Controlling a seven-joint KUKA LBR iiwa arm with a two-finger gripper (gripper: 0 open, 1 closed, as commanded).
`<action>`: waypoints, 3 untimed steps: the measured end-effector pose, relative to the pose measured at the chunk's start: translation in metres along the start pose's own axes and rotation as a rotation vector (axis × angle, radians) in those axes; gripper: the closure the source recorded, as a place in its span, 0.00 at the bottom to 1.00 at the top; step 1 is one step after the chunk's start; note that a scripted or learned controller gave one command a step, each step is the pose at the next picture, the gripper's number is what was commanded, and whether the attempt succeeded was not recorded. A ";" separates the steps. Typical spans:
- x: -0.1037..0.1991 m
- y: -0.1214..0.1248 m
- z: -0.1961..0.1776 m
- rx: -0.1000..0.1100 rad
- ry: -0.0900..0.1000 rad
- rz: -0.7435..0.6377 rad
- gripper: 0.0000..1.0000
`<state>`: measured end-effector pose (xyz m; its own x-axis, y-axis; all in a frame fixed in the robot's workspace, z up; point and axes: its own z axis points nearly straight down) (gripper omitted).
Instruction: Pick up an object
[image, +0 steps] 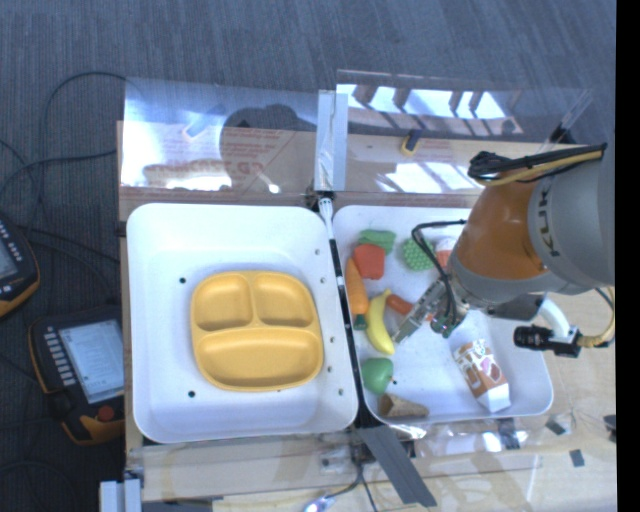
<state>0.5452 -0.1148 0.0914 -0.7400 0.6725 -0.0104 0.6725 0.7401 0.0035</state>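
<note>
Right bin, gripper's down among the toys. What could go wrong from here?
1. Clutter: the gripper sits close to the banana and a small orange piece, so it may nudge them or catch two things, or close on nothing.
2. The carton lies just beside the wrist; a sideways move could knock it against the right bin wall.
3. Nothing shows between the fingers, so a lift now may come up empty.

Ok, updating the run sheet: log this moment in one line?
gripper low in right bin | beside banana | nothing visibly held | yellow tray in left bin
</note>
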 end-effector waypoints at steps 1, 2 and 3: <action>0.000 0.001 0.001 -0.002 -0.003 0.000 0.00; -0.026 0.036 0.002 0.000 0.002 0.198 0.00; -0.042 0.052 0.003 0.000 0.003 0.244 0.00</action>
<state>0.6113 -0.1049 0.0893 -0.5555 0.8315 -0.0064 0.8315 0.5556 0.0051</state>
